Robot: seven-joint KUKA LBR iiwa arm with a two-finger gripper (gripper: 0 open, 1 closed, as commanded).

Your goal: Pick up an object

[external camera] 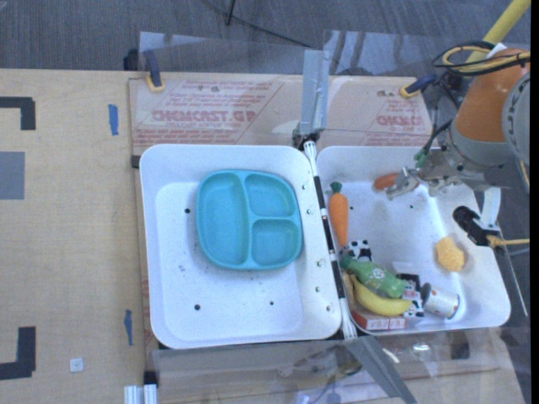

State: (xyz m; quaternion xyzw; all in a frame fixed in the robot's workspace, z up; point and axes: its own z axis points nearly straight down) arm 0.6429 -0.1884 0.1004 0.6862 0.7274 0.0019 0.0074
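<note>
The hand hangs over the far part of the right bin, beside a small orange-red piece; whether it is apart or together I cannot tell. Nearer lie a yellow lump, a carrot, a banana and a green toy. In the left bin rests a teal divided plate.

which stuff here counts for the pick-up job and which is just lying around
For the job:
- pincer, over the right bin
- carrot
- banana
- green toy
- yellow piece

Just lying about:
- blue divided plate in the left bin
- cardboard behind the bins
</note>
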